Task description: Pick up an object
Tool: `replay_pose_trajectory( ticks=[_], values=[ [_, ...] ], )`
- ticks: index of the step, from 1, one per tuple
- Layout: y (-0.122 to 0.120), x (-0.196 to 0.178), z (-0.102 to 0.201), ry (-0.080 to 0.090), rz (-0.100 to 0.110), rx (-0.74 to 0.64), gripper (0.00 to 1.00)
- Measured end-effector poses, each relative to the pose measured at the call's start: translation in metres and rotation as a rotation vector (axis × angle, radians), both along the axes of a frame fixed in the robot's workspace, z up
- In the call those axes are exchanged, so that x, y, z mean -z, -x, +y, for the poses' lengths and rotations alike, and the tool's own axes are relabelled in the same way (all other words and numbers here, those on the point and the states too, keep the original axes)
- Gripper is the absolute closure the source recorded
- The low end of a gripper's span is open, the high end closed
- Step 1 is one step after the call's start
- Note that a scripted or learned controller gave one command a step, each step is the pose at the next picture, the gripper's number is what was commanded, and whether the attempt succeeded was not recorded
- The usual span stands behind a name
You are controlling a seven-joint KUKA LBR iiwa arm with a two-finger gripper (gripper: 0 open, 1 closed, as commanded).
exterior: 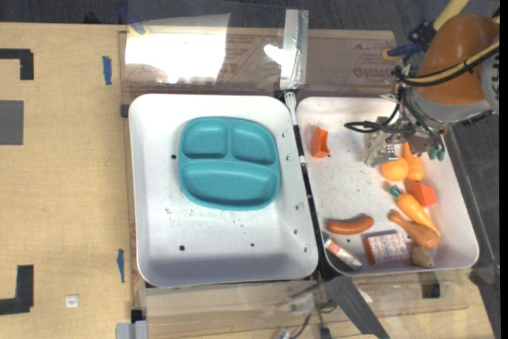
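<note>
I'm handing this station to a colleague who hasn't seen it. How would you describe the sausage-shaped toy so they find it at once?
Start at the right-hand white bin, the one crowded with small toys beside the bin holding the teal divided plate. Look along its near edge, left of the small red-labelled can. The sausage lies there on its side: a smooth, reddish-orange, slightly curved cylinder, apart from the orange items clustered further right.

bench [55, 171] | left bin [151, 234] touching right bin [464, 238] | side by side

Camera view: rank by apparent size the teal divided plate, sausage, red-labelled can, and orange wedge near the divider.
1. teal divided plate, by far the largest
2. red-labelled can
3. sausage, close to the can, ranking unsure
4. orange wedge, the smallest
</note>
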State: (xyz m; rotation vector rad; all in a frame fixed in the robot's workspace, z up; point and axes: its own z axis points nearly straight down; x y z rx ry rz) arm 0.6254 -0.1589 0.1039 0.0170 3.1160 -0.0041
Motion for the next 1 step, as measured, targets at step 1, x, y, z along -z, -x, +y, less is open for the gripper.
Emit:
replay_pose_trajectory(
  ticks=[1],
  values=[
    [0.0006, 0.0013, 0.0003, 0.000, 0.002, 0.000, 0.00]
  ],
)
